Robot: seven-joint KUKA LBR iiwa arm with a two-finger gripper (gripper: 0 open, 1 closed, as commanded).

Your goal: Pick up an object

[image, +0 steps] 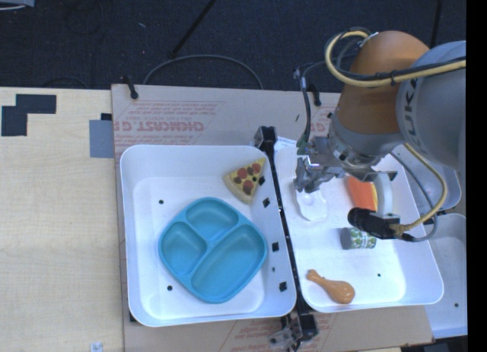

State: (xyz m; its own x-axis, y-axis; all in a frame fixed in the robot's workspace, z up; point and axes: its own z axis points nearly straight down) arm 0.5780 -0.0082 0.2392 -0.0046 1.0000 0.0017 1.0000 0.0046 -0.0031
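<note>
Your nearest candidate for picking is the small white translucent object (311, 206) lying on the floor of the right-hand shallow white bin (426, 286), close to that bin's left wall; what it is exactly you cannot make out. It sits directly under the metal two-finger gripper (307, 176), whose tips hang at its upper edge, and you cannot tell whether the fingers touch it or whether they stand apart or together. In the same bin you have one orange flat piece (361, 193) just to the right of the gripper and partly under the arm, one small grey-green cylinder with a printed wrap (357, 239) too small to read, lying behind a black fitting on the arm's cable, and one tan toy chicken drumstick (332, 286) near the front edge, well apart from the gripper. Across the black divider, the left-hand shallow white bin (141, 191) holds one blue plastic plate with three compartments (212, 248) and one toy pizza slice with red toppings (246, 179) propped in the far right corner, just beside the plate's rim. That gives you two bins and six loose things in all. Both bins rest on a sheet of brown cardboard (175, 118) printed in red letters that appear upside down and read roughly "CHEMCREST", with smaller lines you cannot read. The grey arm with its orange band (380, 77) comes in from the right.
</note>
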